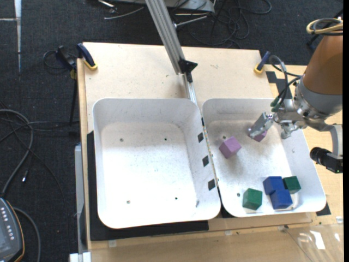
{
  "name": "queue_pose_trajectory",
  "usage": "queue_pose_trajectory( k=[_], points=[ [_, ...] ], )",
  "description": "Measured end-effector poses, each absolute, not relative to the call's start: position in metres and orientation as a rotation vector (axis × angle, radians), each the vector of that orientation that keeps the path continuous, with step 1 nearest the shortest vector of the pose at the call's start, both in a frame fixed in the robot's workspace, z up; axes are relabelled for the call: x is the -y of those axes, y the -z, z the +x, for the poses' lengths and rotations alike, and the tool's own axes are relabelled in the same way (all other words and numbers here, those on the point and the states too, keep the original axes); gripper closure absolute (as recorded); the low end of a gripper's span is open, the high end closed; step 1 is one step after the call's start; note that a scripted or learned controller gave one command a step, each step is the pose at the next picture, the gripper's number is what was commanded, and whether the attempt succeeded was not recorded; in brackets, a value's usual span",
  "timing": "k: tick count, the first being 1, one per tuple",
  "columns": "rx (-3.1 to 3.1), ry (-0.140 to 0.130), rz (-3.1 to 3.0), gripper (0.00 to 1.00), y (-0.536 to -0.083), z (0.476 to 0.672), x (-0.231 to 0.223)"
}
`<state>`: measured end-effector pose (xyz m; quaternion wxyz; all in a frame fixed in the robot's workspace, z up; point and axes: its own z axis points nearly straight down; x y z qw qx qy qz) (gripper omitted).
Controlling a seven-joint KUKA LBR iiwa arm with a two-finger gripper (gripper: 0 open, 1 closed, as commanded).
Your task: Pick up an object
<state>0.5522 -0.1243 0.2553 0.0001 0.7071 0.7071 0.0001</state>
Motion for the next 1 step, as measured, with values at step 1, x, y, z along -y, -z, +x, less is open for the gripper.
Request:
queue_pose_trajectory(
  k=[1],
  points=[
    [-2.211, -0.006, 2.216, 0.0, -0.3436, 0.5667, 0.1635]
  ],
)
